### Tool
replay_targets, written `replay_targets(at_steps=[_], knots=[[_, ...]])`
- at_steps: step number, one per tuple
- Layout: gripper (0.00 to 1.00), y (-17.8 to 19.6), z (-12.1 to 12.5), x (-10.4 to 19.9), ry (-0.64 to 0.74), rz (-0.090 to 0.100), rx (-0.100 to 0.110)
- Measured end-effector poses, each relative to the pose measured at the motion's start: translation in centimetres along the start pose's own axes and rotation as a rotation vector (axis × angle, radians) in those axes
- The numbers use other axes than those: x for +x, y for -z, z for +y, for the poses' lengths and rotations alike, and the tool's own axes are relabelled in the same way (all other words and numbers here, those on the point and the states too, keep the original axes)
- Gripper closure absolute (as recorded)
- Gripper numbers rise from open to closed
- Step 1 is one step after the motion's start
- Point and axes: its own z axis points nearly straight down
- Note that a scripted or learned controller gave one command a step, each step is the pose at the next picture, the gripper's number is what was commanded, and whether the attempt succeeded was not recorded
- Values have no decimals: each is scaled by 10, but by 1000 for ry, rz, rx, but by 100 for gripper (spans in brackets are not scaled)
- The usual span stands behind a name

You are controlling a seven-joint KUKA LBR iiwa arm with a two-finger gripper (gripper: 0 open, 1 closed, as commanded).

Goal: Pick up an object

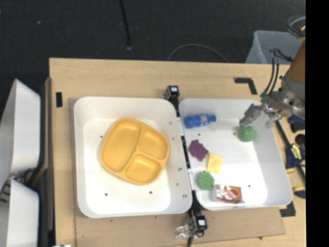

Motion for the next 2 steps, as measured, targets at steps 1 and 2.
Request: replay_targets(at_steps=[1, 2], knots=[[0, 9, 3, 1, 3, -3, -13], [0, -34, 1, 4, 2, -3, -9]])
